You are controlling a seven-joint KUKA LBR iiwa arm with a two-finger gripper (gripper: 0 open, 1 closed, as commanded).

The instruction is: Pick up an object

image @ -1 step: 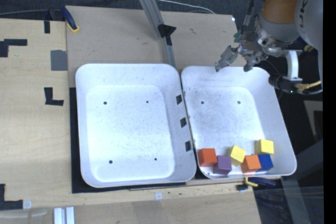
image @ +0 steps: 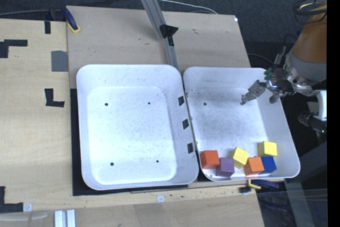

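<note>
From the overhead camera, the gripper [image: 254,94] is seen hanging over the upper right part of the right bin [image: 223,114] — nothing is held between its fingers, and whether they're spread or closed can't be made out. The blocks are bunched along that bin's near edge, well apart from it: an orange block [image: 209,158], purple block [image: 227,166], yellow block [image: 240,156]. So the pick lies toward the camera — a long reach down-frame is probably needed.
</note>
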